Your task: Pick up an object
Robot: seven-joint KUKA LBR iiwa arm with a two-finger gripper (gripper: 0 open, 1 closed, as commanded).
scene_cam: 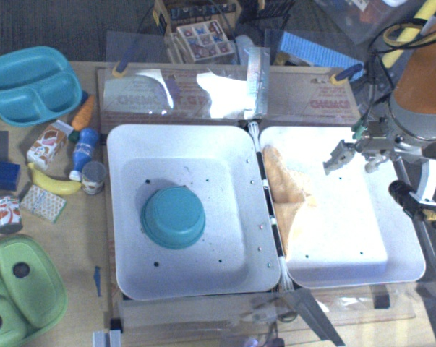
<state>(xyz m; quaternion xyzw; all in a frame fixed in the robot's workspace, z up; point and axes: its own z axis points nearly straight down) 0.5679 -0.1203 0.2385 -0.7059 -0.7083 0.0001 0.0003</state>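
A round blue bowl (173,216) sits upside down in the middle of the left bin (131,150). Along the left wall of the right bin (391,259) lies a tan, crumpled cloth-like piece (283,186). My gripper (355,160) hangs over the upper part of the right bin, to the right of the tan piece and apart from it. Its fingers (336,157) are spread open with nothing between them. The grey arm with its orange band (420,85) comes in from the upper right.
On the bench left of the bins lie a teal divided plate (33,85), a banana (53,181), a blue bottle (82,152), a can (93,176) and a green tray (19,295). A cardboard wall (232,92) stands behind both bins.
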